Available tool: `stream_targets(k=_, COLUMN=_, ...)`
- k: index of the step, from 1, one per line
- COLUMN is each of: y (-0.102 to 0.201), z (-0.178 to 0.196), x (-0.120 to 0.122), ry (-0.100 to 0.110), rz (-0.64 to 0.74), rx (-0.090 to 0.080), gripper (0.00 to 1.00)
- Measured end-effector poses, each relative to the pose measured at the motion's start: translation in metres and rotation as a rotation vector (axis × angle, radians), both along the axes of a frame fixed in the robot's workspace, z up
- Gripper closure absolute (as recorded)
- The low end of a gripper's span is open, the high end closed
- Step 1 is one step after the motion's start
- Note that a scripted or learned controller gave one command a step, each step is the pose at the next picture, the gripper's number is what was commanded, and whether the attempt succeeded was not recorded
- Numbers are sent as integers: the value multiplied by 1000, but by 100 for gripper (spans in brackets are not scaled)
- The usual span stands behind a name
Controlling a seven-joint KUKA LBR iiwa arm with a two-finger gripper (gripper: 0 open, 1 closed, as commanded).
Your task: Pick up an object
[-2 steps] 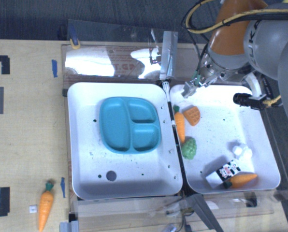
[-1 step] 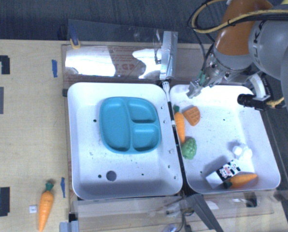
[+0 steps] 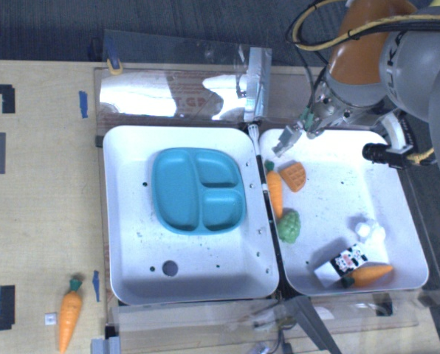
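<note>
I see my gripper (image 3: 288, 140) above the right bin (image 3: 404, 198), fingers apart and holding nothing, near the ridged orange waffle (image 3: 294, 175)

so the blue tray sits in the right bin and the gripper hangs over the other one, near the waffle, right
Not quite. The blue tray sits in the left bin, not the right one. The camera view shows it there, while the gripper hangs over the right bin, near the waffle.
</note>
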State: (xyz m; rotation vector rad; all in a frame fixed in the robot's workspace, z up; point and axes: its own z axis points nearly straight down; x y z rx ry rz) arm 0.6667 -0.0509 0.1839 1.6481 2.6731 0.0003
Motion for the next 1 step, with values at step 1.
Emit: stream_targets(k=1, y=0, z=126, x=-8, ry=-7, rz=143, rx=-1, gripper=0)
